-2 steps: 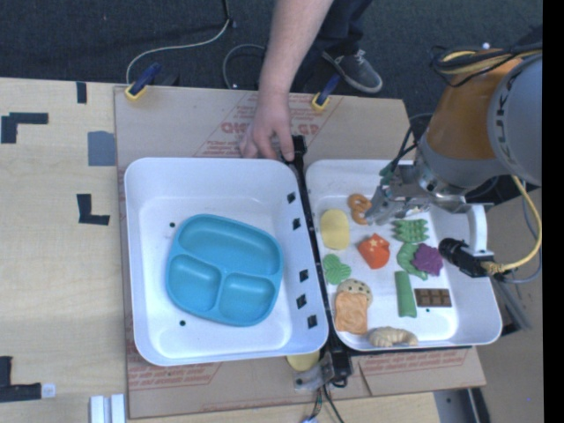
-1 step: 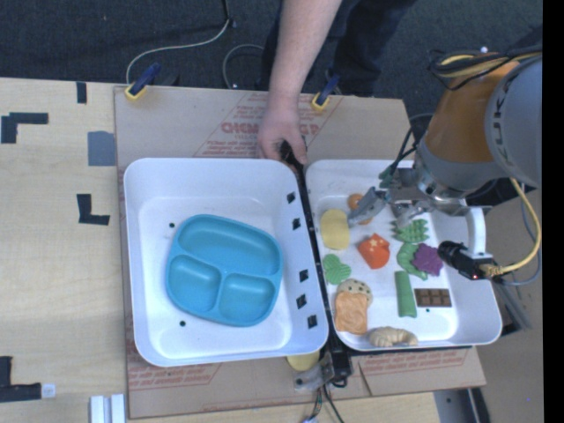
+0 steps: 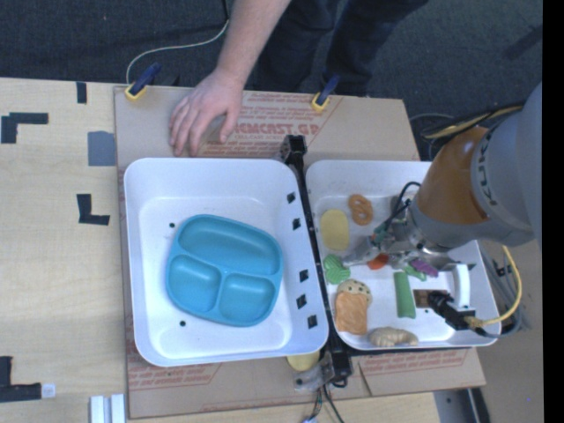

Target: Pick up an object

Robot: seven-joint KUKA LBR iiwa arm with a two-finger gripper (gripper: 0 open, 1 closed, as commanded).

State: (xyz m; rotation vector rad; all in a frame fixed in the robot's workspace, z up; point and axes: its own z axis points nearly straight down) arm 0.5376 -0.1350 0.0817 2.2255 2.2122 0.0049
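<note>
- Counter [image 3: 53, 236]: light wood surface with a brown cardboard sheet [image 3: 264, 126] under both bins; black marks lie on its left part.
- Arm [image 3: 493, 183]: grey body with orange band, entering from the right and covering the right bin's upper right corner and right wall.
- Left bin [image 3: 145, 183]: white, shallow; a blue divided plate [image 3: 225, 270] sits at its centre with open floor on all sides.
- Right bin [image 3: 322, 173]: white, touching the left bin along a black centre seam. Contents crowd the lower left half; the upper left floor is bare.
- A person's hand [image 3: 201, 113] rests on the cardboard just beyond the left bin's far edge.
- Tool [image 3: 388, 247]: low over the right bin's middle, among small items; cannot tell whether it is parted or closed, or has hold of anything.
- Objects in right bin: yellow piece [image 3: 334, 228], pretzel-like ring [image 3: 360, 206], green leafy piece [image 3: 336, 268], toast-coloured slab [image 3: 352, 311], green stick [image 3: 404, 294], tan lump [image 3: 392, 336] by the near wall, purple bit [image 3: 425, 268].
</note>
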